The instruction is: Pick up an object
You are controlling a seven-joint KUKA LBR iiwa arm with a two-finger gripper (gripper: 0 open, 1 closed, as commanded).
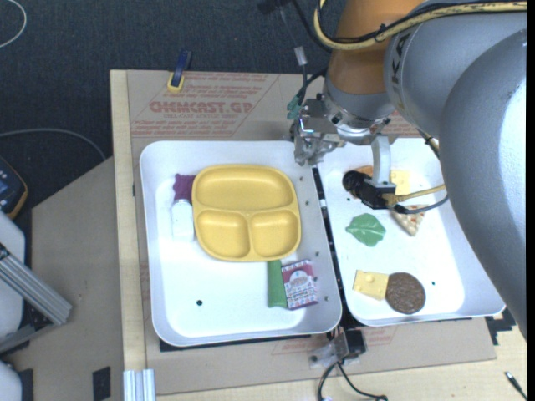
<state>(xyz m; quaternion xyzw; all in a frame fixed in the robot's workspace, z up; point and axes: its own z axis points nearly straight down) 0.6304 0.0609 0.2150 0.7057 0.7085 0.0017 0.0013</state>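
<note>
Yellow divided tray (247,210) in left bin (224,306), board (251,88) printed CHEMCAST GP

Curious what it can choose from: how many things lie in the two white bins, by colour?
Yellow: 3, divided plastic plate, wedge, flat square
Green: 2, leaf, rectangular block
Purple: 1, lump
White: 1, small bottle
Red: 1, printed packet
Brown: 1, round disc
Tan: 1, lattice piece
Total: 10

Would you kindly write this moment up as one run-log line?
gripper: at far end of rim between bins | left bin: yellow plate, packet | right bin: green leaf, brown cookie | held: nothing seen
</note>
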